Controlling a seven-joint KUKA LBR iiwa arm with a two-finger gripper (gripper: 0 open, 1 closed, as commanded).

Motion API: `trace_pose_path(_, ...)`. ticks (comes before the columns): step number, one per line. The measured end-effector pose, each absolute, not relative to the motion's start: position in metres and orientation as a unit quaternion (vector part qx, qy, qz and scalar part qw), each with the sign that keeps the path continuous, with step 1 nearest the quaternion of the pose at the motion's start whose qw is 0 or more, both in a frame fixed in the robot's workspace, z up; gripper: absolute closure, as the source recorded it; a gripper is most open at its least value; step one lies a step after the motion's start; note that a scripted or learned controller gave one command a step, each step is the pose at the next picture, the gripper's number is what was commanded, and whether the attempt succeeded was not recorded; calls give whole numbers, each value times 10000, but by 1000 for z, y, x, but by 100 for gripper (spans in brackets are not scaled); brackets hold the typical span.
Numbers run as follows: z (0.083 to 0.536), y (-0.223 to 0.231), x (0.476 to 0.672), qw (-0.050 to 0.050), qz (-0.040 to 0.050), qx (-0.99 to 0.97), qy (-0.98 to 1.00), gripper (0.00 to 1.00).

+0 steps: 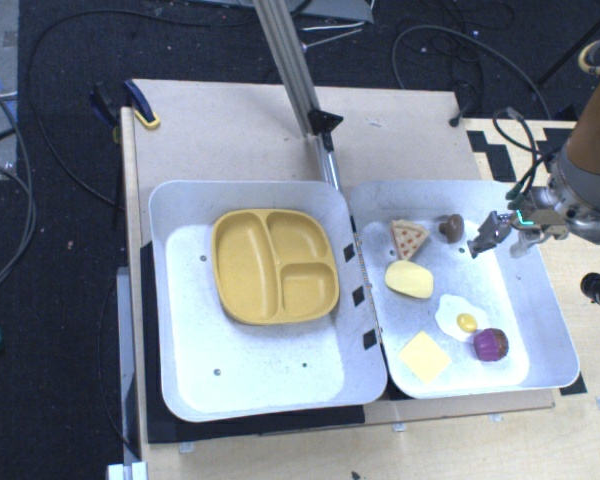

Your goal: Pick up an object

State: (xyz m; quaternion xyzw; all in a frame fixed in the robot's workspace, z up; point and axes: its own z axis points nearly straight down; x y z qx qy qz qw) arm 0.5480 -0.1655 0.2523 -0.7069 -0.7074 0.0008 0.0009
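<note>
You have the gripper (492,234) at the right of the frame, over the upper right part of the right-hand white bin (540,308). Its dark fingers appear spread, with nothing between them; at this size you cannot be fully sure of the gap.

Count in the right bin: six objects, one of each.
- One small brown rounded piece (451,228), just left of the fingertips, near but apart from them. It is the closest item to the jaws.
- One triangular pizza-slice toy, tan with red spots (408,238), left of the brown piece.
- One pale yellow oval lump (409,279), below the pizza slice.
- One fried-egg toy, white with a yellow yolk (461,318), lower in the bin.
- One purple rounded piece (490,345), touching or just beside the egg's lower right edge.
- One flat yellow square slab (424,356), lowest, left of the purple piece.

Nothing lies between the fingers and the brown piece.

The left-hand white bin (180,298) holds one yellow three-compartment plastic tray (276,266). A grey metal pole (290,53) slants down from the top of the frame to the seam between the bins.
</note>
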Motion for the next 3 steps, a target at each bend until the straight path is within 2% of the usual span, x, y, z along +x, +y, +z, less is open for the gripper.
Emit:
trace_pose_path(1, 253, -165, 549, -1, 1, -7067, -7075, 0)
trace_pose_path(2, 192, -171, 544, 23, 17, -7074, -7068, 0)
trace_pose_path(3, 130, -172, 550, 20, 13, -7071, -7071, 0)
